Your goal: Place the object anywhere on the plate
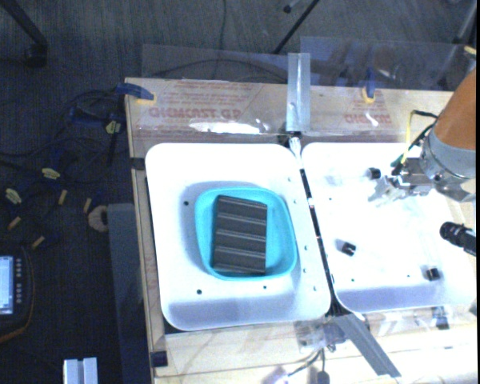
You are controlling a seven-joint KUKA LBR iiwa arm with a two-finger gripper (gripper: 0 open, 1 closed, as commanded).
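Observation:
A dark grey ribbed block (240,234) lies flat on the blue plate (202,232), which sits in the middle of the left white bin (168,278). My gripper (386,187) hovers over the upper right part of the right bin (368,290), far to the right of the plate and apart from the block. I see nothing held at its tip.
In the right bin a small black piece (346,248) lies near the left wall, another (432,274) near the front right corner, and a third (373,172) just left of the gripper. A metal divider post (298,94) stands behind the bins.

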